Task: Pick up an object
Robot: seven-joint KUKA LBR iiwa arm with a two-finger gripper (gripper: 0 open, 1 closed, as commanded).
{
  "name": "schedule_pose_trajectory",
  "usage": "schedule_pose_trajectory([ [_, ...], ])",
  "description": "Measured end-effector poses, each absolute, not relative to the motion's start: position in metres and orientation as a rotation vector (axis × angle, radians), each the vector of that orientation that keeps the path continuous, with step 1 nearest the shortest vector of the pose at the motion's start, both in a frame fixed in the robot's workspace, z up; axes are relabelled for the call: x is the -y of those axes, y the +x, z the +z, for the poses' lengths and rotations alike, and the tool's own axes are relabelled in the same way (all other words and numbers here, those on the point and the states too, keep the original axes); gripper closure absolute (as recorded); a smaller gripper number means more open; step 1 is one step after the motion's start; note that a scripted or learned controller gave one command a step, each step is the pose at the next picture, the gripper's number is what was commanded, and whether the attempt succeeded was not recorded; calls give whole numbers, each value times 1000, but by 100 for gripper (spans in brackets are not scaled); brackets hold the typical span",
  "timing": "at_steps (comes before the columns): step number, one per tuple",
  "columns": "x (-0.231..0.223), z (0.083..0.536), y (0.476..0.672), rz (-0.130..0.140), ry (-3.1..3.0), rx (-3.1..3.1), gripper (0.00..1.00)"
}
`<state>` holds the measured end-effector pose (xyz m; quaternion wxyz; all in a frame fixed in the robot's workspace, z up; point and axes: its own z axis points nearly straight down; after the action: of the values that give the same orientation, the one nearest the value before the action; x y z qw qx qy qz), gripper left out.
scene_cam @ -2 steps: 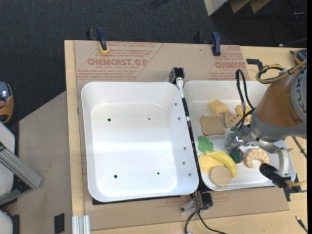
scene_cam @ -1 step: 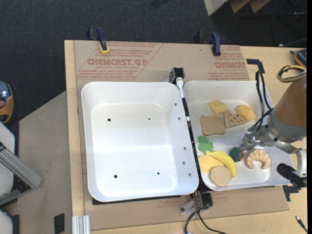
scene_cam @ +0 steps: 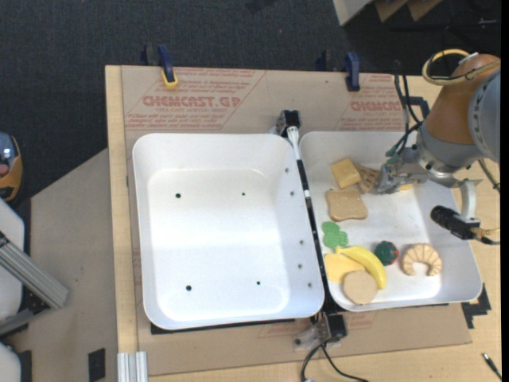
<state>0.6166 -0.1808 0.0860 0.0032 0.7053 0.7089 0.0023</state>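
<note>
End effector (scene_cam: 387,178) is down in the right bin (scene_cam: 461,289), just right of the cheese wedge (scene_cam: 345,173); can't tell its state. Nothing visibly lifted, so I'd judge the pick not done yet. Around the cheese: one toast slice (scene_cam: 346,205) below it, then one green piece (scene_cam: 334,235), one banana (scene_cam: 367,263), one croissant (scene_cam: 421,259). Left bin (scene_cam: 151,153): zero items.
</note>
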Motion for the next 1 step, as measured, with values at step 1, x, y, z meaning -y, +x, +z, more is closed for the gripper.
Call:
schedule_pose_trajectory([
  [1,159,84,518,-6,2229,-2225,100],
])
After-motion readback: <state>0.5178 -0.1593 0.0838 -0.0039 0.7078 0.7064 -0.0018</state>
